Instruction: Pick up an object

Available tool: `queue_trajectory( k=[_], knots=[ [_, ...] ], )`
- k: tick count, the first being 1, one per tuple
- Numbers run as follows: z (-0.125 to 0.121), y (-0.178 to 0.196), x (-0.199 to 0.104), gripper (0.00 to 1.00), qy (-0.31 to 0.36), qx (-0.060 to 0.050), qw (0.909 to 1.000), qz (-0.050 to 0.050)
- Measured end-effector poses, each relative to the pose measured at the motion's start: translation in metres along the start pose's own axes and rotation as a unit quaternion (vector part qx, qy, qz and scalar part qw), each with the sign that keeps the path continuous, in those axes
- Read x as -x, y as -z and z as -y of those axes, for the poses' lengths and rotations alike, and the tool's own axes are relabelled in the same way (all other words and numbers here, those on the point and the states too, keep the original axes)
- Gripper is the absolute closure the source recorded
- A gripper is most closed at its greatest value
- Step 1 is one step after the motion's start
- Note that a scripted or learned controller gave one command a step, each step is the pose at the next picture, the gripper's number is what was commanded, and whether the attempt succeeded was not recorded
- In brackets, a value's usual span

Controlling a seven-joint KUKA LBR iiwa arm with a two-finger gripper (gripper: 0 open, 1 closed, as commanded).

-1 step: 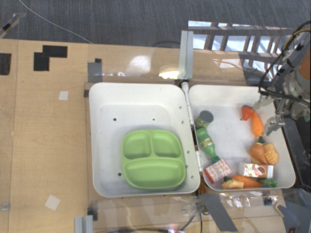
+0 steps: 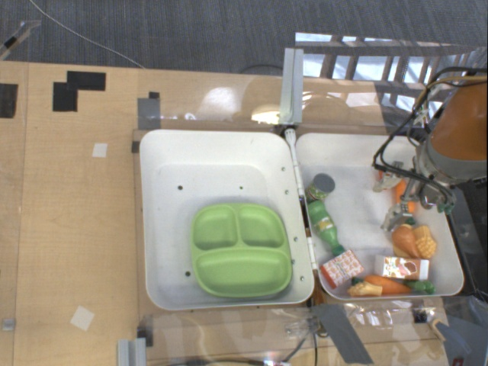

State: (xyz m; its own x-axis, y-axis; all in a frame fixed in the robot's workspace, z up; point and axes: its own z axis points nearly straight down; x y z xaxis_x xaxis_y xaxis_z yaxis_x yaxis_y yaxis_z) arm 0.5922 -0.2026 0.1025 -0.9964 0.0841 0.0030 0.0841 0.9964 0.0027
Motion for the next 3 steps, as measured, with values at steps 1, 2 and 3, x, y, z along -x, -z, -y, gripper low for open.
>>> queue_trajectory(
  k=[1,2,3],
  knots=[
    [0.002,-0.014,0.001,0.00,0.006,-0.002,0.9999,0.008],
    [0.000,0.002,0.006,1.00,0.010,-0.003,0.9998,0.015],
    [0.008,-0.011,-0.066,1.00,0.098,-0.003,0.9952,0.011]
  ],
)
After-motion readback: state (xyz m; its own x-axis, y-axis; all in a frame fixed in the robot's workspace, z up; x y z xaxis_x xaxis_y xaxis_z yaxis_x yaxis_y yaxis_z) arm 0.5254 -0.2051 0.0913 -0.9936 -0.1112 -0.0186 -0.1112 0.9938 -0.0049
